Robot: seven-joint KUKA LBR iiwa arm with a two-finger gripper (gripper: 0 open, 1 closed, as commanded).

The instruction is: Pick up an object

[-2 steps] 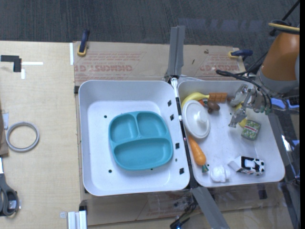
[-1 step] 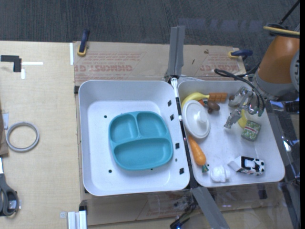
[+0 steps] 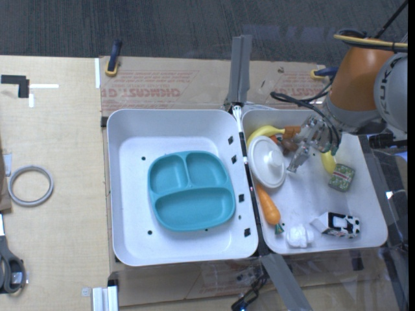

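Note:
My gripper (image 3: 297, 155) hangs over the right bin (image 3: 371, 193), just right of a white bowl (image 3: 267, 162) that lies tilted against the bin's left wall. A yellow banana (image 3: 262, 133) curves behind the bowl, and a small brown object (image 3: 291, 134) sits next to it, close to the gripper. An orange carrot (image 3: 268, 205) lies below the bowl. Also in this bin are a green box (image 3: 341, 177), a yellow piece (image 3: 328, 162), a black-and-white carton (image 3: 337, 224) and a white lump (image 3: 297, 236). Nothing is visibly held.
The left bin (image 3: 123, 193) holds a blue divided plate (image 3: 192, 190). A grey tape ring (image 3: 28, 185) and scissors (image 3: 11, 272) lie on the wooden bench at the left. The arm's orange band (image 3: 360, 76) rises over the right bin's back corner.

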